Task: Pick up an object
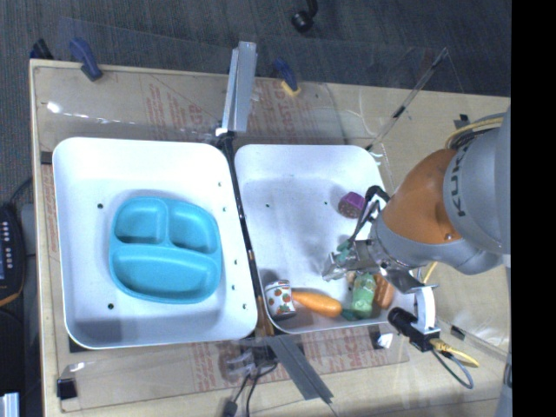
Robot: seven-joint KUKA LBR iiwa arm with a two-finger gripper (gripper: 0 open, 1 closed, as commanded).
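reaching in from the right, the grey arm [460, 207] hung low over the right bin [287, 181] on the desk [365, 115]. the left bin [78, 233] held a blue tray [165, 248]. the claw [352, 257] sat just above the near corner, where the toys lay bunched. a green toy [362, 295] was right under it, a little toward the front. an orange carrot [317, 303] lay on its side just left of that, with a small cup [278, 298] past it. a purple toy [352, 203] sat behind the claw. how wide the claw was, i could not tell, and nothing looked held.
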